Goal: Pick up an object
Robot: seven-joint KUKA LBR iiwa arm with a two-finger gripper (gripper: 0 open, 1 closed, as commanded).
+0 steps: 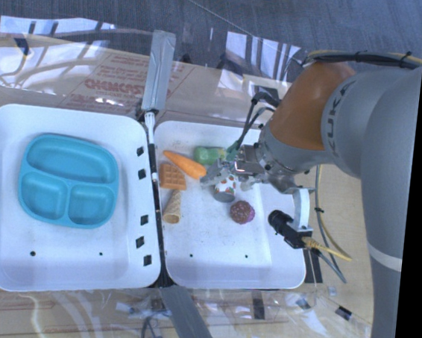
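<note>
Overhead, two white bins are seen side by side on the bench. A blue divided tray (pixel 68 180) is set in the left bin (pixel 7 255). In the right bin (pixel 216 266), an orange carrot (pixel 185 165) is laid slantwise near the far left corner, with a green item (pixel 209 155) just beyond it. A waffle piece (pixel 172 176) is placed just below the carrot, and a cone (pixel 172 206) below that. A dark red round item (pixel 242 212) is found toward the middle right. The gripper (pixel 226 182) is lowered over the bin's far middle, close beside the carrot's tip; whether its fingers are spread or closed cannot be told, and nothing is visibly held.
</note>
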